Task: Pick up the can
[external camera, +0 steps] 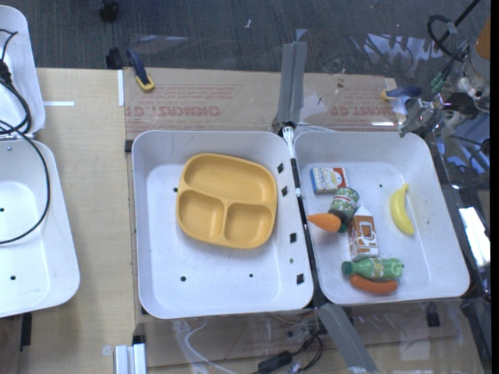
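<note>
claw [421, 118] hung over the bench just past the right bin's [444, 209] back right corner, well apart from the can [344, 204]; how it was set could not be told in the tangle of cables there. it held nothing visible.

can lay tilted near the middle of the right bin, green-labelled, touching a carrot [326, 223] at its lower left, with a box [329, 179] just behind it and a carton [363, 237] just beside it toward the front. a bottle [376, 268] lay on a second carrot [373, 285] near the front edge, a banana [401, 209] toward the right wall.

by this look the pick had not begun: the reach, descent and grasp were all left.

left bin [156, 209] carried a yellow tray [226, 200]. cardboard [203, 100] behind the bins bore red print, upside down and not readable with confidence; the labels were too small to read.
</note>
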Robot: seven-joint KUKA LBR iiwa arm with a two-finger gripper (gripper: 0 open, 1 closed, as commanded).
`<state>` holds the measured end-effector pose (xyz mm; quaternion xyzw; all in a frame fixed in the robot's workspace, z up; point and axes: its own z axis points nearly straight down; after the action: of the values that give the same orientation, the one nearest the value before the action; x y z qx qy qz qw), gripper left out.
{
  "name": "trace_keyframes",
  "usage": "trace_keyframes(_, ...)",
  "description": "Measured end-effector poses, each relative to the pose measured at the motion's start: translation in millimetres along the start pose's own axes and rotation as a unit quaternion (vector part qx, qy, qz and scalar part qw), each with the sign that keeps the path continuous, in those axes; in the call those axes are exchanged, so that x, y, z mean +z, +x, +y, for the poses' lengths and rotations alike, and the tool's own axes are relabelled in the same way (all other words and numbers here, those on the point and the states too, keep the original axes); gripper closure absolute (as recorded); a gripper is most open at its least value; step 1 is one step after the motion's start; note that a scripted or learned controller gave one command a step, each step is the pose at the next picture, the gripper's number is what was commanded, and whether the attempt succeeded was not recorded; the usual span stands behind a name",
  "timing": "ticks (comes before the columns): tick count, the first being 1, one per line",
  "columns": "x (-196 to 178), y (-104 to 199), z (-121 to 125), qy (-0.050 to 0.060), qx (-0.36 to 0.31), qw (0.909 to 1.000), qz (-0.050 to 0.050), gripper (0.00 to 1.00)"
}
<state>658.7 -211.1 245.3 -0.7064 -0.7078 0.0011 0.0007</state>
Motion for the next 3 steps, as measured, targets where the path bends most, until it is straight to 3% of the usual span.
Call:
trace_keyframes(1, 121, 110, 0, 0.001, 0.033, 0.9995, 0.000, 0.00)
trace_keyframes(2, 31, 112, -3, -0.001, -0.023, 0.9997, 0.000, 0.00)
trace_keyframes(3, 138, 106, -56, 0.001, -0.061, 0.9982, 0.000, 0.00)
